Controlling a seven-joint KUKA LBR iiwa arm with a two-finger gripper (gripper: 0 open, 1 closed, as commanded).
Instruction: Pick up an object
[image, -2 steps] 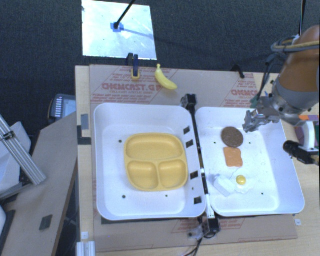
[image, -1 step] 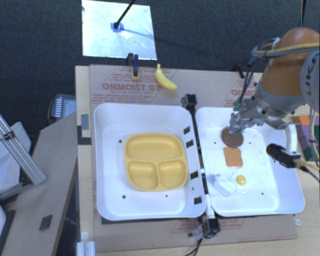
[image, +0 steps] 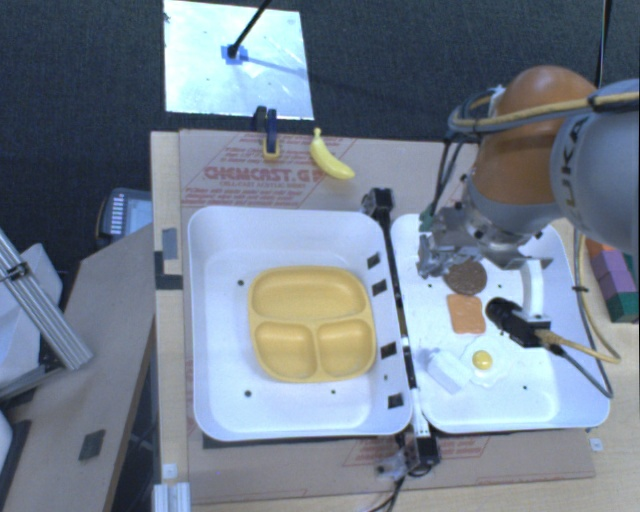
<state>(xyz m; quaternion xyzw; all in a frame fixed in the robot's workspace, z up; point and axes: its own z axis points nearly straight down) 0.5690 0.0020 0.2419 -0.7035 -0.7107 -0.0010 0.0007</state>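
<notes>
- Clearly, red print on the cardboard sheet (image: 250, 172) under the bins read "CHEMCAST"; it lay beyond the gripper (image: 437, 256) and off to view-left, and the letters after that word could not be made out.
- Dark letters ran along the grey casing of the arm (image: 530, 140) above the gripper, only partly legible.
- The gripper hung low over the far part of the right bin (image: 560, 405); whether it was spread or pressed together could not be told, and nothing showed in its grasp.
- The objects to pick lay in that right bin: a brown disc (image: 467, 277) just beside the gripper on its near side, an orange slab (image: 466, 315) next toward the camera, touching or nearly touching the disc.
- Nearer the camera still lay a toy fried egg (image: 483, 361) and, just beside it, a small white block (image: 446, 372), both well clear of the gripper.
- The left bin (image: 215, 300), view-left of the gripper, held a yellow divided plate (image: 305, 322) with three compartments, lying flat.
- On the cardboard beyond the bins, a toy banana (image: 330, 158) lay apart from the gripper, with a yellow and black clamp (image: 268, 135) farther view-left.
</notes>
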